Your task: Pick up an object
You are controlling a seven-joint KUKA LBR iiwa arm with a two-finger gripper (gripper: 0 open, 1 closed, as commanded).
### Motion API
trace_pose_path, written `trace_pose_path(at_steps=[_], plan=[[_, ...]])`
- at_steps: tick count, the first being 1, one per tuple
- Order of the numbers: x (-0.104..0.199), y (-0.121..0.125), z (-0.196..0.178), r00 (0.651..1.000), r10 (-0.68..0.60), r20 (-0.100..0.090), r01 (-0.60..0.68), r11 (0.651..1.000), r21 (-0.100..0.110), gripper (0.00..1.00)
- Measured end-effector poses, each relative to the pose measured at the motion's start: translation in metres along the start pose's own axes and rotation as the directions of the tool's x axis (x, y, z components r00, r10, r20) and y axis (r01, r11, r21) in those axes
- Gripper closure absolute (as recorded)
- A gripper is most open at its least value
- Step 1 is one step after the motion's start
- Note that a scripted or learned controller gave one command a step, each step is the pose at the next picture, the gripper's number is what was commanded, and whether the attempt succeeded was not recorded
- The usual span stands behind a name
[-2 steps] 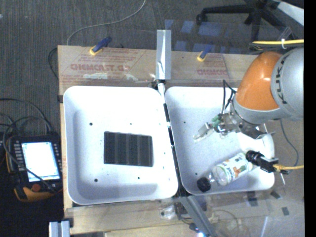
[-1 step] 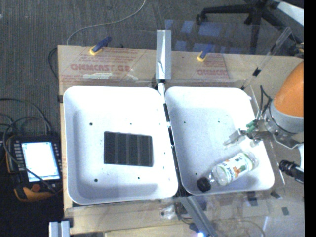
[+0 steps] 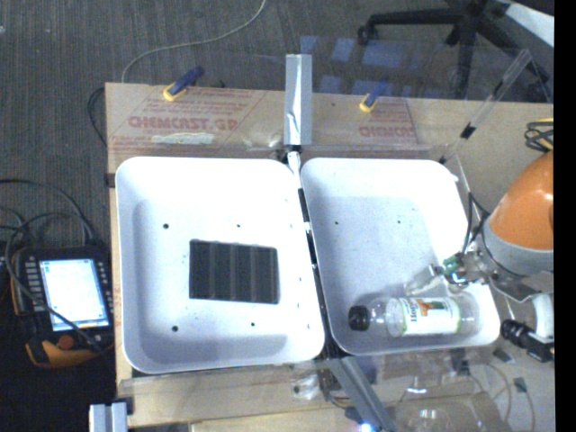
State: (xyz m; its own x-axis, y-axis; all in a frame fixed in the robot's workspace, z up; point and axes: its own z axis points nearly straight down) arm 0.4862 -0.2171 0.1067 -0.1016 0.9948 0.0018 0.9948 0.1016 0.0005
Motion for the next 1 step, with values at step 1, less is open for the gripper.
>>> trace_pose_path(at_steps=[1], plan=[[-0.0003, 0.0407, 0.0137, 0.999, 0.048, -0.009, -0.048, 0.999, -0.010, 0.00]])
